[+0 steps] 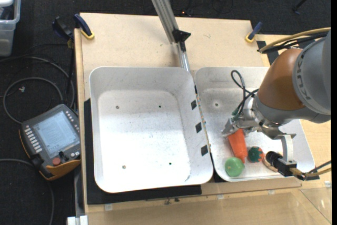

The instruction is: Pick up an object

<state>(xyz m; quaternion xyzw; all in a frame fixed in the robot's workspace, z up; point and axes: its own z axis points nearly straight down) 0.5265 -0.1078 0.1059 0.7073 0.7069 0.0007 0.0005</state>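
Note:
In the right bin [216, 93] an orange carrot-shaped object [238, 145] lies near the front, pointing away from me. A green ball [234, 166] rests just in front of it against the bin's front wall. A small teal object with a red spot [255, 154] sits right of the carrot. My gripper [237, 125] hangs low over the far end of the orange object, touching or almost touching it. The wrist hides the part of the bin behind it.
The left bin [100, 113] sits beside the right one, with a shared ridge [200, 124] between them. A slanted metal pole [163, 2] comes down to the bins' far edge. My arm [295, 81] covers the right bin's right side.

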